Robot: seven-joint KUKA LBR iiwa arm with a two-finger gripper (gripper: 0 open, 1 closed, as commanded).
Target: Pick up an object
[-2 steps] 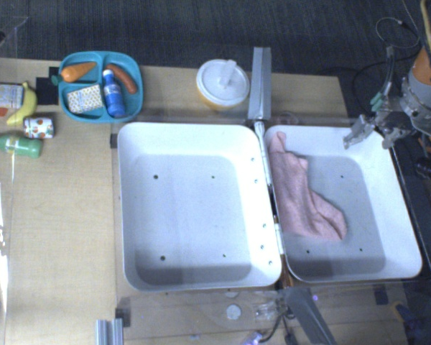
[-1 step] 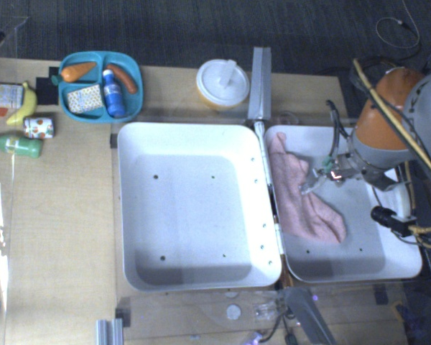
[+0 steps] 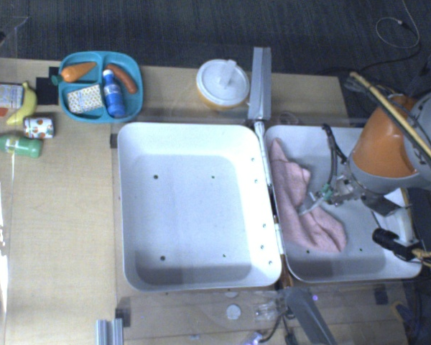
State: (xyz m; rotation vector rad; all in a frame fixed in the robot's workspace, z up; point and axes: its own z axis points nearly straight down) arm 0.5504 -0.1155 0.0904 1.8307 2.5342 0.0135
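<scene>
— In the right bin [image 3: 359,261], along its left wall: a pink cloth [image 3: 302,207], crumpled lengthwise, touching the divider shared with the left bin [image 3: 194,207].
— And relative to that cloth?
— Just right of the cloth's middle: the gripper [image 3: 322,195], low over the bin floor, tips at the cloth's right edge. No saying whether anything sits between them.
— Pincer state?
— Cannot tell; too small and too blurred at the tips.
— Behind the gripper?
— Right of the cloth, over the bin's right half: the arm [image 3: 399,157], grey, with the orange band [image 3: 383,146] above the wrist.
— Elsewhere on the bench?
— Up and left of the cloth, beyond the bins' far rims: a white lidded cup [image 3: 223,83]. Well left of the cloth, past the left bin's far corner: a blue divided tray [image 3: 133,85] with toy food, among it a carrot [image 3: 79,71] and a blue bottle [image 3: 113,92]. Farther left still: a banana [image 3: 25,103], a small can [image 3: 39,127], a green bottle [image 3: 16,145] lying flat.
</scene>
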